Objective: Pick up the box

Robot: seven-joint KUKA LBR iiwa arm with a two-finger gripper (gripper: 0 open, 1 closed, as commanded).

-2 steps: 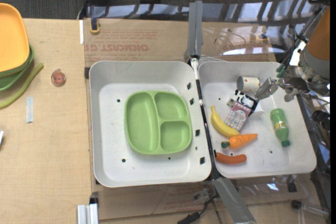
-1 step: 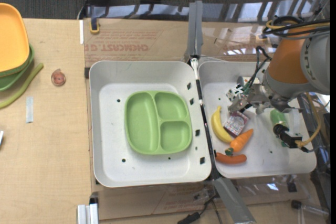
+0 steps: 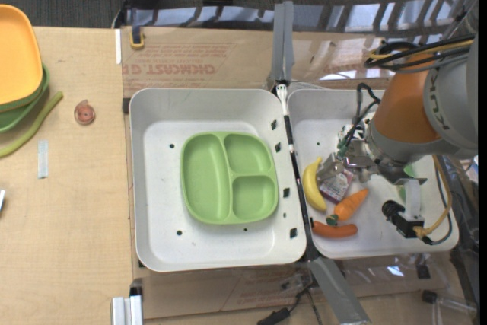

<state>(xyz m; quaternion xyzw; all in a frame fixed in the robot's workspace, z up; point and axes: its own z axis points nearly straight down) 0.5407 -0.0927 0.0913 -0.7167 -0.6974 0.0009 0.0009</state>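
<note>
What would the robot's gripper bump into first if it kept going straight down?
Probably the small crinkly box lying just under the gripper, beside the banana in the right bin. Depth is hard to judge from above, so it may already touch it.

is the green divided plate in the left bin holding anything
Empty. The green three-compartment plastic plate lies flat in the left white bin, and all three compartments show bare green.
</note>
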